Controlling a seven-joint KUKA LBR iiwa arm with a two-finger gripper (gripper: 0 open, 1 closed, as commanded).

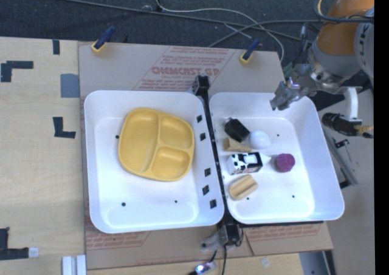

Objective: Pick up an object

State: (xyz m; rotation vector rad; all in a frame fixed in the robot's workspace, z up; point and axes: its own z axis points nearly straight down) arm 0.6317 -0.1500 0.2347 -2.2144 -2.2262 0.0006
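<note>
From above the bench, two shallow white plastic bins sit side by side on a brown cardboard sheet [182, 67] printed with red lettering. The left bin [100, 164] holds a yellow plastic plate [156, 144] moulded into three compartments, lying flat and a little toward the bin's far side. The right bin [316, 164] carries a small cluster of things near its left half. A black oblong block [236, 129] lies tilted at the far end of the group, and just beside it to the right is a small white ball [259, 139]. A thin tan strip [236, 145] lies between the black block and a black-and-white patterned toy block [245, 162], which looks cow-spotted. Nearest the front is a tan bread-shaped piece [242, 187], lying at a slant. Apart from the cluster, to the right of the patterned block, sits a round purple fuzzy ball [284, 162].

The grey arm with its orange band [346, 19] comes in from the right, and its two-finger gripper [284, 99] hangs over the far right-hand corner of the right bin, about at the rim. It is well apart from every object in the bin, with nothing in its grasp; how wide it stands I cannot tell from here. Two yellow-and-blue clamps [103, 39] pin the cardboard's far edge.
</note>
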